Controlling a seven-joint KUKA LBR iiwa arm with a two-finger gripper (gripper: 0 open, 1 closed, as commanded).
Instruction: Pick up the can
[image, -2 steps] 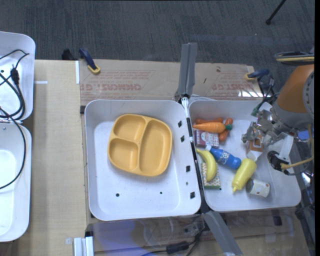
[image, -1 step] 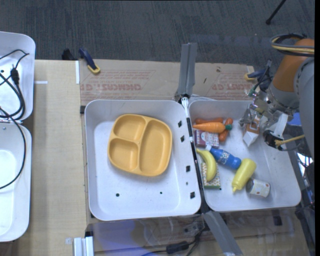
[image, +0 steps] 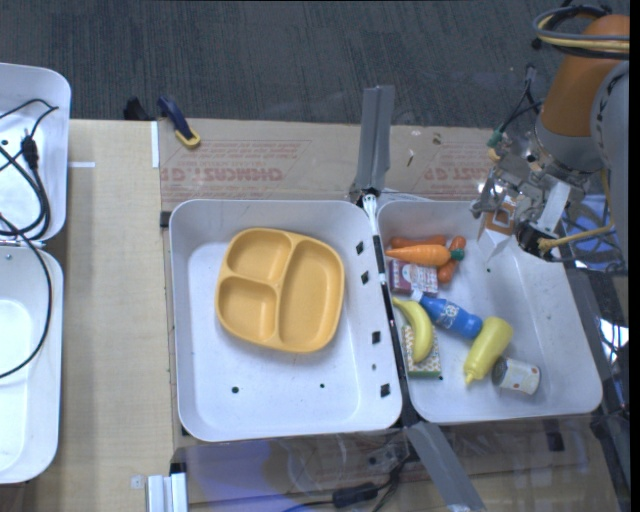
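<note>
White plastic, two shallow bins, set side by side at the centre of the frame. The left bin (image: 200, 400) carries a yellow divided plate (image: 282, 290), lying flat near its middle. The right bin (image: 560, 330) holds the loose goods, crowded toward its left and lower parts.

Item sought: the can (image: 518, 376), pale, tipped on its side in the lower right of the right bin, just beside the lower end of a yellow squeeze bottle (image: 488, 348). The neighbour is judged close enough to hinder a descent on that side; the can's far side, toward the bin's right wall, is left free.

Other contents, right bin: a carrot (image: 420, 253) at upper left; a blue bottle (image: 452, 316) slanting through the middle; a banana (image: 416, 328) along the left wall, resting over a small flat packet (image: 424, 365).

Gripper (image: 510, 205): seen at the upper right of the frame, over the bin's upper right corner, well apart from the can, nothing carried. Whether it is spread or closed cannot be told amid the cables and brackets.

Status, as judged: approach not yet made; travel toward the lower right is required.
</note>
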